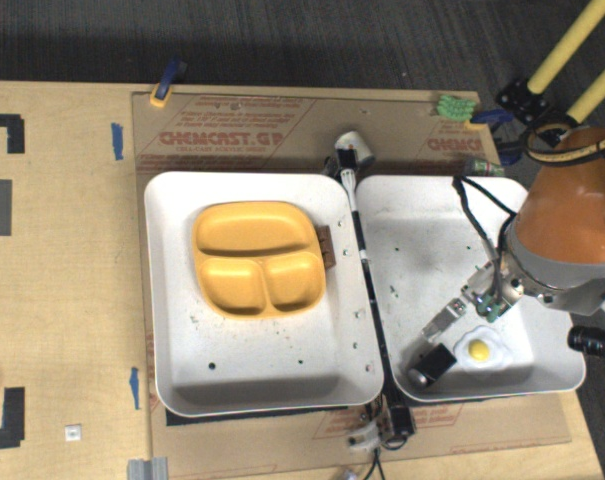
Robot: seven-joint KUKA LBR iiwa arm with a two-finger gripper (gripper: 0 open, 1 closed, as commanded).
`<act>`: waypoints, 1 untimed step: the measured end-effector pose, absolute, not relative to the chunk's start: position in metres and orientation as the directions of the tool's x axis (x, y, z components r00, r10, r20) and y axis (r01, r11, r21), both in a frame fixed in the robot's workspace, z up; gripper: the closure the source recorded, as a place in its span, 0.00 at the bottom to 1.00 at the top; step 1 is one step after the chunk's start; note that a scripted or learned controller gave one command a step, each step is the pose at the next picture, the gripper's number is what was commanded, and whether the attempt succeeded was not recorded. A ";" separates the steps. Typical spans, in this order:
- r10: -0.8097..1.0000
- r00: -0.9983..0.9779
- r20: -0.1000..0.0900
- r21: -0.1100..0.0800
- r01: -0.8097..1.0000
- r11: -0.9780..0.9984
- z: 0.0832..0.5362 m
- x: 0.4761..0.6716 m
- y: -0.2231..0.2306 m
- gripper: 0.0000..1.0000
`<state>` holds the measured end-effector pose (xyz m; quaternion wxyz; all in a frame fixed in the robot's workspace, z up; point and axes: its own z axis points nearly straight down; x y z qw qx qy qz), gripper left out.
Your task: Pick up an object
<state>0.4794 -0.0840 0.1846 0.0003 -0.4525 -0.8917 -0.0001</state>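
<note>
White plastic bins, two, shallow, stood side by side on a brown cardboard sheet [282,118] over a pale wooden surface [62,298]. The bin at the view's left [172,348] held one yellow divided plate [259,258] with three compartments, lying flat towards the far half. A small brown item [323,245] lay against the plate's right edge, partly hidden, so its kind could not be told. The bin at the view's right [402,218] held one toy fried egg [479,349], white with a yellow yolk, flat near the front right corner. The tool [490,306] hung low over this bin, just beside the egg on its far side. Whether it was open or closed could not be told.
</note>
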 end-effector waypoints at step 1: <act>0.661 -0.750 0.001 0.000 0.661 0.750 0.141 0.479 -0.105 0.00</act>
